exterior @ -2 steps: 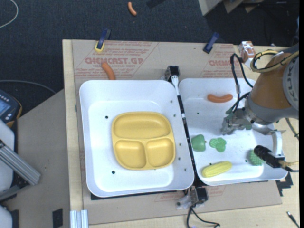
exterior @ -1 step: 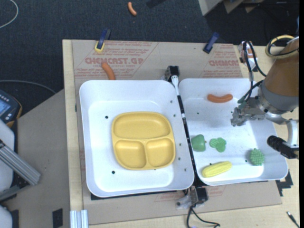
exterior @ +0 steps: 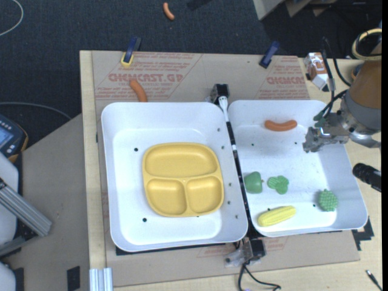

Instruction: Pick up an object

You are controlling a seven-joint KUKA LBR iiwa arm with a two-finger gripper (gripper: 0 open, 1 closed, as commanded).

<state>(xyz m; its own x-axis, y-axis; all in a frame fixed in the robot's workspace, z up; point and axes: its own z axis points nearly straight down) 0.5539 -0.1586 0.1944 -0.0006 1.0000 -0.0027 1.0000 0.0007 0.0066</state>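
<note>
Your gripper [exterior: 316,139] hung over the right bin [exterior: 339,220], near its far right part, and it was hard to read: the tip was a small grey, blurred cluster, so you could not tell how its grasping parts stood. Nothing showed plainly between them. The arm [exterior: 367,96] behind it was cut off by the right edge, with only its orange band and grey wrist in view.

Just left of the gripper, apart from it, lay an orange sausage [exterior: 280,125] on the bin floor. Nearer the front of that bin you had a green pepper [exterior: 253,182] and a green broccoli piece [exterior: 279,184] just beside each other, a yellow corn cob [exterior: 277,215] near the front wall, and a knobbly green toy [exterior: 327,200] toward the right wall; what that last one was you could not make out.

The left bin [exterior: 121,162] held a yellow divided plate [exterior: 182,179] with three compartments, lying flat in its middle.

Outside the bins, a second orange sausage [exterior: 139,90] lay on the table [exterior: 97,102] behind the left bin, and a third [exterior: 168,11] lay on the dark floor beyond.
</note>
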